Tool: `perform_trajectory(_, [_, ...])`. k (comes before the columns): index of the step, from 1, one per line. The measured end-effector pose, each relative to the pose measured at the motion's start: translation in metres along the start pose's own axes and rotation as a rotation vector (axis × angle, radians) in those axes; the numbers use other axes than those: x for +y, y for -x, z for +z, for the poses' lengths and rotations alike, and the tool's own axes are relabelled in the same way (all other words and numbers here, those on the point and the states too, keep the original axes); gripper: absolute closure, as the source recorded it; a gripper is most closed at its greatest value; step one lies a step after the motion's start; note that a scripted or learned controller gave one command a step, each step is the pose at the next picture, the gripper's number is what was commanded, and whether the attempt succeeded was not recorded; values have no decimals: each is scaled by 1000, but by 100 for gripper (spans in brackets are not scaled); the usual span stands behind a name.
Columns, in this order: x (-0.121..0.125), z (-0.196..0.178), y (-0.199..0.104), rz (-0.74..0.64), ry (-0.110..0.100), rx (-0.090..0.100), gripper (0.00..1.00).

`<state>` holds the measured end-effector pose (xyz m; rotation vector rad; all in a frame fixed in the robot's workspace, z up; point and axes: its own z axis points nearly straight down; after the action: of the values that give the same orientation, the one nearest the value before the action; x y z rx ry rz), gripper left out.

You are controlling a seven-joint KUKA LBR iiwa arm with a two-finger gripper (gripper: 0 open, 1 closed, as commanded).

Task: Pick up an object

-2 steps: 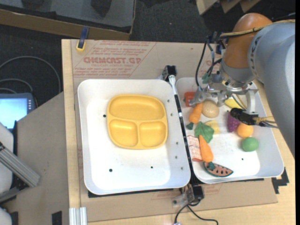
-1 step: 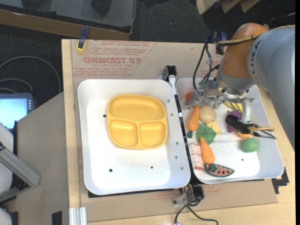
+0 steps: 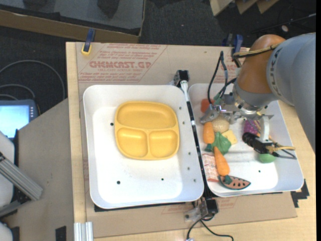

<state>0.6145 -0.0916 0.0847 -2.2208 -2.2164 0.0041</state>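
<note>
Left of the gripper point(image 3: 235, 115), fingers' state unclear, a yellow divided plate point(image 3: 147, 130) in the left bin point(image 3: 100, 149); just beneath, toy foods including a carrot point(image 3: 221, 162) in the right bin point(image 3: 286, 177).

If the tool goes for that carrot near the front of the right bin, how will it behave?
The carrot looks like a smooth toy, so it is probably light and stiff. Its tapered, rounded body may roll or slip from a pinch. It lies close among a watermelon slice and other toys, so a push would likely shift those too.
</note>
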Motion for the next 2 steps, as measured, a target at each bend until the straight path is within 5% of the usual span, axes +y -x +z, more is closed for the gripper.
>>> perform_trajectory(1, [-46,0,11,1,-2,0,0])
perform_trajectory(2, [-141,1,27,3,-5,1,0])
